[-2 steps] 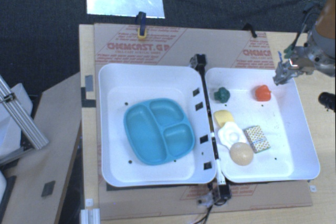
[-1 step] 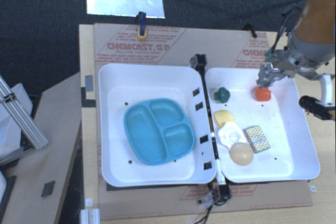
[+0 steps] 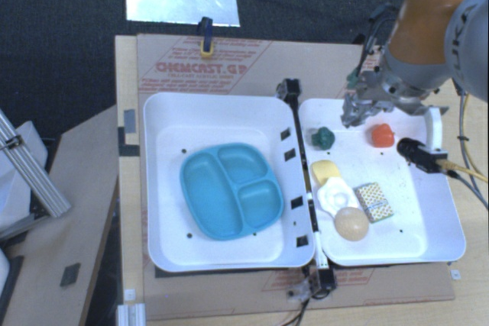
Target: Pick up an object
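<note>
**Gripper poised at the far edge of the right bin, nothing held**

The nearest candidate for the pick is judged to be the small dark green object (image 3: 324,137), which lies on the floor of the right bin (image 3: 439,237) near its far left corner, just beside the divider between the two bins. It is seen as a compact, lumpy, rounded piece, dark against the white floor and apart from its neighbours. For a clean pick, the gripper (image 3: 356,115) would best be brought directly above it and lowered straight down, with the fingers kept off the bin wall close by; its uneven shape may let it slip, so a centred closing is advised.

A red-orange object (image 3: 383,135) lies further right along the same far edge, with bare floor on all sides, and could be taken as easily. Toward the middle of the bin a yellow piece (image 3: 324,170) touches a white fried-egg shape (image 3: 335,196); a patterned block (image 3: 374,201) and a tan ball (image 3: 351,224) crowd the near side and would be harder to separate.

The gripper is seen over the far edge of the right bin, between the green and red things. Nothing is seen between its fingers; whether they are spread or pressed together cannot be told.

The left bin (image 3: 164,118) holds a blue divided tray (image 3: 229,189).
</note>
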Robot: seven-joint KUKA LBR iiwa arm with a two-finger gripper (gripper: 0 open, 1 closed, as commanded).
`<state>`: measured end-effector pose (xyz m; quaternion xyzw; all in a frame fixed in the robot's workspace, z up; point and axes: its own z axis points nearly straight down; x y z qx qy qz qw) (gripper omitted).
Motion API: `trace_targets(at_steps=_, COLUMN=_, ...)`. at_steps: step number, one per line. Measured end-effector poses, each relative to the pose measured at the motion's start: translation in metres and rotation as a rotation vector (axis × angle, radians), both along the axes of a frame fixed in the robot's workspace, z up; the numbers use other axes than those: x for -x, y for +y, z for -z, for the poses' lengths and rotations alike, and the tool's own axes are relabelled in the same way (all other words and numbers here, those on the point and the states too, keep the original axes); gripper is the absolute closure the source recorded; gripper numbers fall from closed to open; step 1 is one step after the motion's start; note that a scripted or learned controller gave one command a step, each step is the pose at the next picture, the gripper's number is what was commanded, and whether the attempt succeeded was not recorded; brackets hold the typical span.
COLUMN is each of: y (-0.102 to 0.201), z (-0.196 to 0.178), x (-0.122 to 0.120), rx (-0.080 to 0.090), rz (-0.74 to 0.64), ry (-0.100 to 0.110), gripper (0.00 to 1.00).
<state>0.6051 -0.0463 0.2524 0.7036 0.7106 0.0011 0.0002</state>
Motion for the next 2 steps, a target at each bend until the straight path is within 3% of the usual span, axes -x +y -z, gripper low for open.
trace_targets(at_steps=2, y=0.115, z=0.008, x=-0.005, rx=-0.001, rz=-0.001, ry=0.001, gripper=1.00)
